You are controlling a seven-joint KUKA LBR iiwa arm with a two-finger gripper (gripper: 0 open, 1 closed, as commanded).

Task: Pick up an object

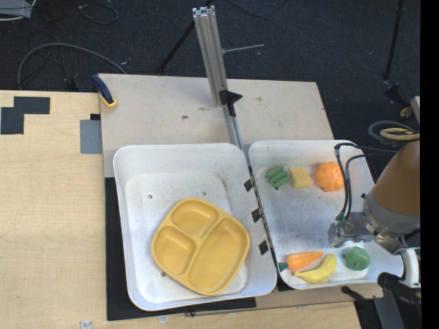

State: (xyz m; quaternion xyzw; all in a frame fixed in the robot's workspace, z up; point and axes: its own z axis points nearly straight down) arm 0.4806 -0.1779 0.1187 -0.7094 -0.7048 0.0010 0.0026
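The right bin (302, 218) holds several toy foods. Along its far side lie a green vegetable (278, 177), a pale yellow block (300, 177) and an orange (329, 177). At its near edge lie a carrot (304, 260), a banana (317, 272) and a green round fruit (355, 258). My gripper (341, 235) hangs low over the right side of this bin, just above and left of the green fruit. Nothing is visibly held in it. The arm's orange band (401, 184) covers the bin's right rim.
The left bin (137, 184) carries a yellow divided plate (200, 245). A metal post (212, 53) rises behind the bins, over the seam between them. Black cables (346, 177) loop from the wrist across the right bin's far corner.
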